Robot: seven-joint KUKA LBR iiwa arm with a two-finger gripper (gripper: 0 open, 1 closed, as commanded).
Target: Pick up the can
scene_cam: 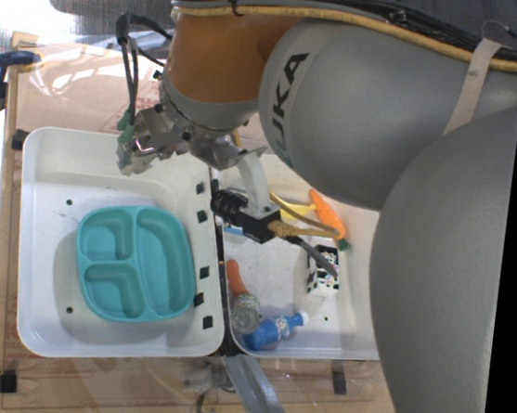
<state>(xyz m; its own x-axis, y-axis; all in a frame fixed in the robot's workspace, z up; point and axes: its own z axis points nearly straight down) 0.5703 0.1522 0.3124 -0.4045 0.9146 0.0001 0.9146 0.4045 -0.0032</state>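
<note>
Your left bin [30,313] holds a teal divided tray [133,263]. Past the tray's far edge sits the gripper [134,153]; its state you cannot tell. Right of the tray, the can [245,313] lies in the right bin [345,338] beside a blue bottle [273,331].

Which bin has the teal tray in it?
The left bin: the teal divided tray lies flat inside. The right bin holds small clutter instead.

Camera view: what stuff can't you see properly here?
- Right bin: its far and right parts are covered by the arm.
- Can: none can be made out; it may lie under the arm.
- Gripper: too small and dark to tell its state.
- Bottle: label too small to read.
</note>
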